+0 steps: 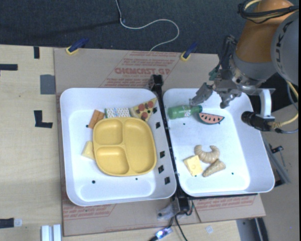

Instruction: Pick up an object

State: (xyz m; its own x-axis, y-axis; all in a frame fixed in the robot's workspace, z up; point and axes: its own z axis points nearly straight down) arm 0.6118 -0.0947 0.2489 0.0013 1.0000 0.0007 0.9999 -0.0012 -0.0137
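Two shallow white bins sit side by side on my one slanted overhead camera view, meeting at a dark central divider.

Left bin (pixel 72 134): one yellow divided plate (pixel 124 146), filling most of the floor. Tucked along its far edge I count an orange-brown piece (pixel 96 118), a pale patterned piece (pixel 117 112) and a pizza slice (pixel 144 109); a yellow wedge (pixel 87 149) peeks out at the plate's left side. Little bare floor shows except at the near end.

Right bin (pixel 251 179): a green bottle (pixel 179 112) lying on its side at the far left corner, close to the divider; a watermelon slice (pixel 211 118) just right of it; nearer me, a cluster of croissant (pixel 207 153), cheese cube (pixel 193 165) and cone-shaped pastry (pixel 213 169), touching or nearly so. The middle of this bin is open floor.

Gripper (pixel 210 97): I see it above the far edge of the right bin, fingers spread apart with nothing between them, one fingertip just above the bottle's right end, the other above the watermelon. The grey arm (pixel 263 39) reaches in from the right.

Around: brown cardboard sheet (pixel 140 69) under both bins, a white cable (pixel 150 24) trailing on the dark surface behind.
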